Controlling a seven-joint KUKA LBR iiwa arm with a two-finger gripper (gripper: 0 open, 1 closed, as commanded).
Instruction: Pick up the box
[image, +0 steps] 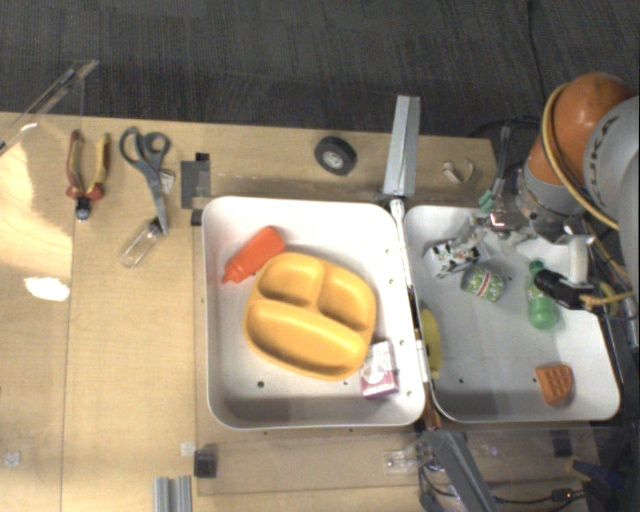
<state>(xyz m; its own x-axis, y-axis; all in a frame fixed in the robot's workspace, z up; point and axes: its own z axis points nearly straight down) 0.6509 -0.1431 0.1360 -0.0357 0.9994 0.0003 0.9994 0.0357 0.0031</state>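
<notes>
Right, the small pink and white carton box (379, 370) lies in the near right corner of the left shallow white bin (225, 300), touching the big yellow moulded plastic tray (310, 315), with an orange-red plastic bottle (252, 254) beyond it. Over at the right white bin (500, 400), the grey arm's hand (462, 250) hangs low near the far left corner, well apart from the box, its state impossible to tell. Beside it sit a green and white can (485, 283), a green plastic bottle (541, 305) and an orange ridged block (555, 383). Grey-handled scissors (150, 165) rest on the wooden surface (110, 350).
</notes>
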